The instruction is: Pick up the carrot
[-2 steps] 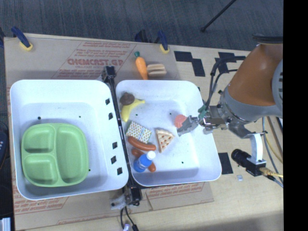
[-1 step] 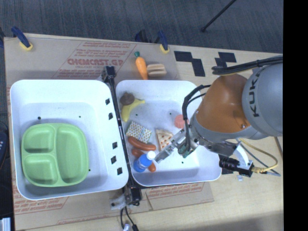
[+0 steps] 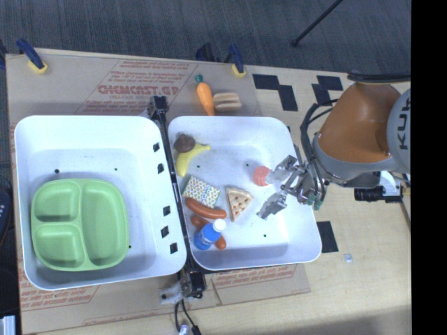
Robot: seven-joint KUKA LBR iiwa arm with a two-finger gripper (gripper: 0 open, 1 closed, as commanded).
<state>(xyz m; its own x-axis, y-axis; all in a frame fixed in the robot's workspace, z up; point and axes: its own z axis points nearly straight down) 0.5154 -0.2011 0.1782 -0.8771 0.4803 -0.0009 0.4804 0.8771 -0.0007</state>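
near edge: a blue bottle (image 3: 207, 236) lies at the near-left corner of the right bin (image 3: 297, 246), closest to the camera, touching a sausage (image 3: 204, 207).
right bin contents: besides those 2, a patterned cracker (image 3: 200, 189), a pizza slice (image 3: 239, 203), a banana (image 3: 187, 158) with a brown piece (image 3: 184, 143) at its far end, and a small pink-red item (image 3: 261, 176) by the right wall.
left bin: the left bin (image 3: 42, 135) holds 1 green divided plate (image 3: 79, 223), its 3 compartments bare.
carrot: the carrot (image 3: 204, 98) lies on the table (image 3: 119, 82) beyond the far rim of the right bin, just beside a small sandwich (image 3: 227, 102); it is outside both bins.
gripper: the gripper (image 3: 283, 185) hangs over the right side of the right bin, fingers apart, nothing between them.
why so placed: my reading is that the arm is working inside the bin while the target sits outside it, well apart toward the far left.
next need: a reach over the far rim, lining up with the carrot's long axis.
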